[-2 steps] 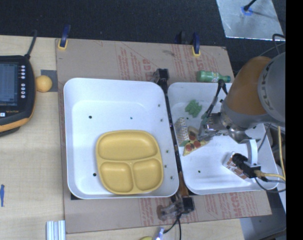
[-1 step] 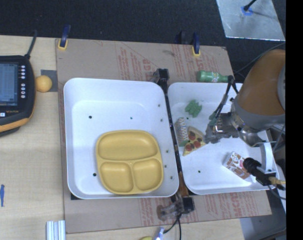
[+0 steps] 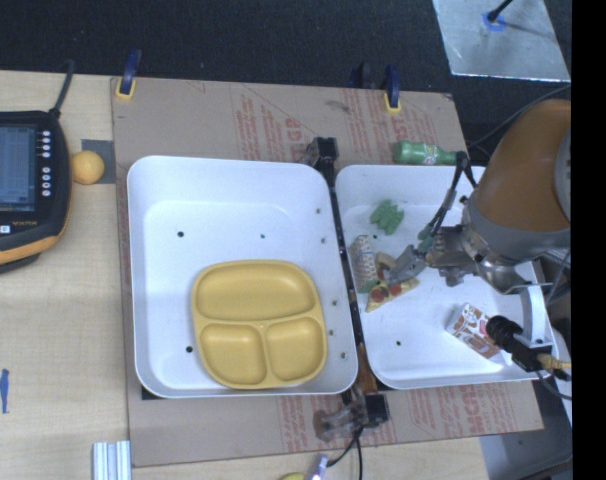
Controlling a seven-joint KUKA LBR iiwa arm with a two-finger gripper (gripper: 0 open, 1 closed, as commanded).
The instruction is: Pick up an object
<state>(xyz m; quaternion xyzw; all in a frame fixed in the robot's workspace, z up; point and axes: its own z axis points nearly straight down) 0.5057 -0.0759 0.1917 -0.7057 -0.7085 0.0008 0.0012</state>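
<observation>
Near edge of right bin [image 3: 433, 373]: small flat packet [image 3: 470, 328], light, crinkly, slippery; best pinched across its short edges. Mid-bin clutter [image 3: 381, 280] sits at the gripper [image 3: 411, 262]. Green toy [image 3: 387, 216] lies farther back. Finger state: cannot tell.

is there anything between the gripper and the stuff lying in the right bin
Nothing visible. The gripper is already low in the right bin, right at the small pile of objects near the bin's left wall.
</observation>
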